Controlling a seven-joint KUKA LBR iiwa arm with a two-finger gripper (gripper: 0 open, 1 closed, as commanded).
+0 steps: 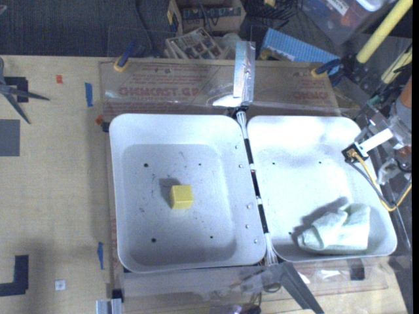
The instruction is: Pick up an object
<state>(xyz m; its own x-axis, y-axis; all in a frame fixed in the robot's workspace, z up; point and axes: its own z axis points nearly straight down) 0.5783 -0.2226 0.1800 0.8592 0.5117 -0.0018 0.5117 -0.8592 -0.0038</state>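
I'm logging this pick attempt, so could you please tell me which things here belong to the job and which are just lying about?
For the job:
yellow block in the left bin
pale crumpled cloth in the right bin

Lying about:
blue tape strips on the bench
blue clamps
yellow pole

Bench (52, 175), pale wood, with blue tape marks (88, 94) at left. Clear plastic sheet (170, 87) along the far side. Yellow pole (386, 25), far right. Cable clutter (209, 12) beyond.
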